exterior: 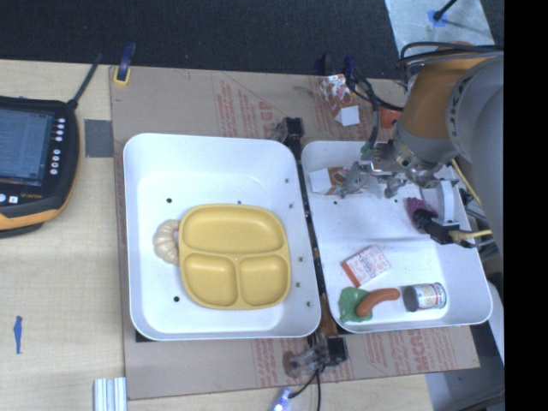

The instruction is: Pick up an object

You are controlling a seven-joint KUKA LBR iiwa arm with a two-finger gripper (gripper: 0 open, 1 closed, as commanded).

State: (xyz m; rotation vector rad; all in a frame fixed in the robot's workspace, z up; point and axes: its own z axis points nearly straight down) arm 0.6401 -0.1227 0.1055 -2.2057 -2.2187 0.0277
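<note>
My gripper (370, 181) hangs over the back part of the right bin (390, 229), on the grey arm with its orange band (437, 101). A small white and brown item (329, 180) lies just left of it, in the bin's back left corner. A purple object (417, 205) peeks out just right of the gripper. Nearer the front lie a red and white packet (366, 265), a green piece with an orange sausage shape (370, 302) on it, and a small dark can (425, 297) on its side.
The left bin (154, 169) holds a yellow divided plate (233, 255) with a tan ribbed object (166, 240) at its left edge. A pendant with a screen (30, 161) sits on the bench at far left. A small packet (337, 88) lies behind the bins.
</note>
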